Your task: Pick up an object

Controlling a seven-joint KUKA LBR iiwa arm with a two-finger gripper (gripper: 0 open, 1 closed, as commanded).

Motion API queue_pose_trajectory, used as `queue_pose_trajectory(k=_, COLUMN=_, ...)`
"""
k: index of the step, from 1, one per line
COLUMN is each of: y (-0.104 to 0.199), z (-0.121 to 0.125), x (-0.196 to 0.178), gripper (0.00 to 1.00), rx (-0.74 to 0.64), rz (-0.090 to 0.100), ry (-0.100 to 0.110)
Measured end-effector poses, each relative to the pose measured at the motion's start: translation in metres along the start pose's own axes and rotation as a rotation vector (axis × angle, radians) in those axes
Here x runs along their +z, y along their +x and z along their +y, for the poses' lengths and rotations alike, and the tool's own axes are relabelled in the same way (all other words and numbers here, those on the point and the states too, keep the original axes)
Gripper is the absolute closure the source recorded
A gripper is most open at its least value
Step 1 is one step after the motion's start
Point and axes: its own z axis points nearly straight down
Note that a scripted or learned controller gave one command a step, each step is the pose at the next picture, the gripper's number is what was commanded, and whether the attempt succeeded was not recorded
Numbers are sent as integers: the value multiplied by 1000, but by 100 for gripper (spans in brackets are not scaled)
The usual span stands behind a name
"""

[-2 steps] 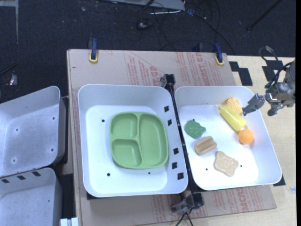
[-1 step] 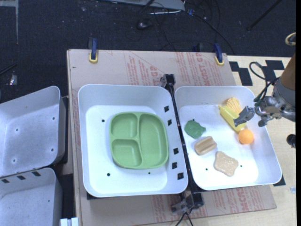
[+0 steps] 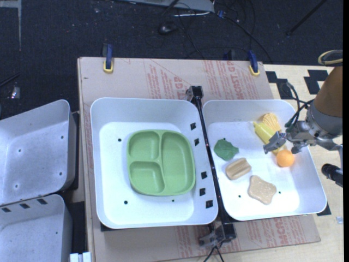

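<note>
Right bin (image 3: 305, 203) contains five items: yellow corn piece (image 3: 267, 125), orange ball (image 3: 284, 158), green leafy piece (image 3: 225, 149), tan roll (image 3: 238, 168), bread slice (image 3: 261, 190). The hand (image 3: 279, 141) hovers between corn and ball; its grip cannot be judged. Left bin (image 3: 109, 201) holds a green divided plate (image 3: 162, 162). Both bins sit on the tabletop (image 3: 152, 75).

Bench (image 3: 142, 78) w/ two bins (image 3: 103, 146)
</note>
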Motion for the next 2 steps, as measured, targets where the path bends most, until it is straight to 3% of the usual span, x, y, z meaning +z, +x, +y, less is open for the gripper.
queue_pose_trajectory(k=1, y=0, z=1, x=35, gripper=0, rx=-1, rz=-1, ry=-6)
queue_pose_trajectory(k=2, y=0, z=1, x=26, gripper=100, rx=-1, rz=-3, ry=-7)
